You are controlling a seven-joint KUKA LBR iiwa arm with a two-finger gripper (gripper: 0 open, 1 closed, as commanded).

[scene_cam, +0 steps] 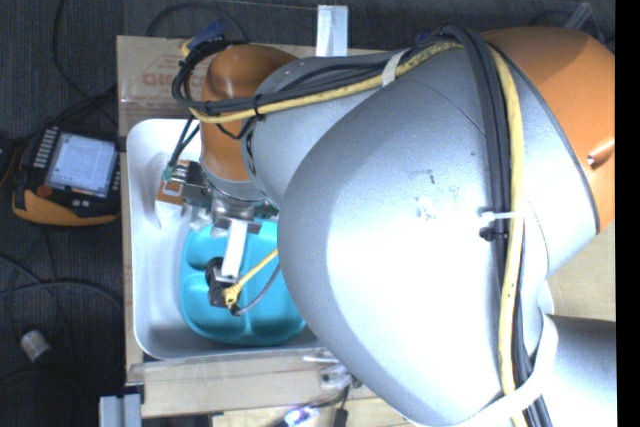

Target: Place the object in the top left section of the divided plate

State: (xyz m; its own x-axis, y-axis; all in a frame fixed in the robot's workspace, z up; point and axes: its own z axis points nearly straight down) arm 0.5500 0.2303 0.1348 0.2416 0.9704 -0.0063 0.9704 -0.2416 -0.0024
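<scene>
We are hovering the end effector [236,215] directly above the blue plate [268,319] in the left bin [146,245], and we cannot tell whether it is grasping anything.

Honestly, nothing readable here. There's some faded red print on the cardboard sheet [150,75] up around 10 o'clock, but it's way too smeared to make out. The handheld controller's screen [82,165] at 9 o'clock is just a pale blur, no legible words or digits.
</scene>
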